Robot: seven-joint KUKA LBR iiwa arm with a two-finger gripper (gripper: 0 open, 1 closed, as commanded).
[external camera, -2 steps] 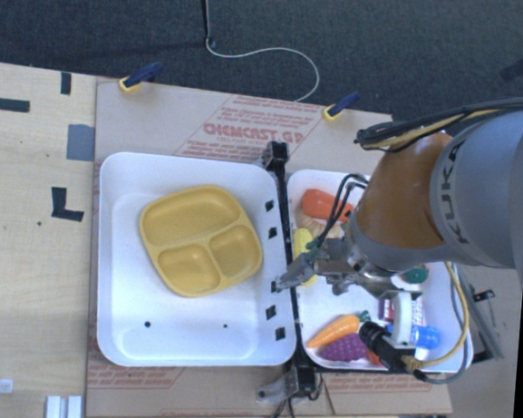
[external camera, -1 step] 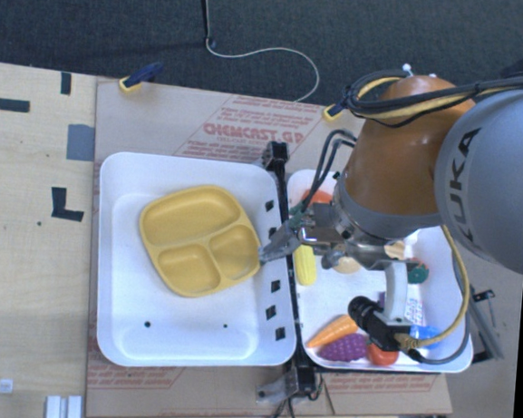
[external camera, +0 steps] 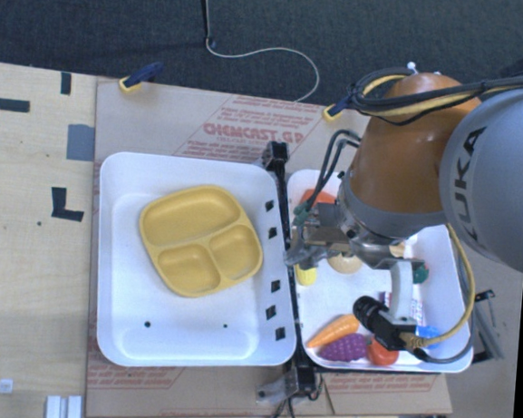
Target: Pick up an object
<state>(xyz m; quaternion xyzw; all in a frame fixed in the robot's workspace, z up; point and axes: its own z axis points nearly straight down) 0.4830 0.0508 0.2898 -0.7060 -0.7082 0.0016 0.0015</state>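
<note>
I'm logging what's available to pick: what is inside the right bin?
The right bin shows a carrot, purple grapes, a red piece and a small yellow item near the gripper. The arm covers much of the bin's far part.

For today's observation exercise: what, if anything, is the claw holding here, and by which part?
It cannot be told. The claw hangs low over the right bin, near a small yellow object, but nothing visibly sits in its grip.

You see the arm [external camera: 429,164] reaching over the right bin [external camera: 444,361], its gripper [external camera: 308,253] low at the bin's nine o'clock edge. A carrot [external camera: 335,330] and purple grapes [external camera: 348,348] lie at six o'clock (touching). The left bin [external camera: 113,236] holds a yellow divided plate [external camera: 200,239].
</note>
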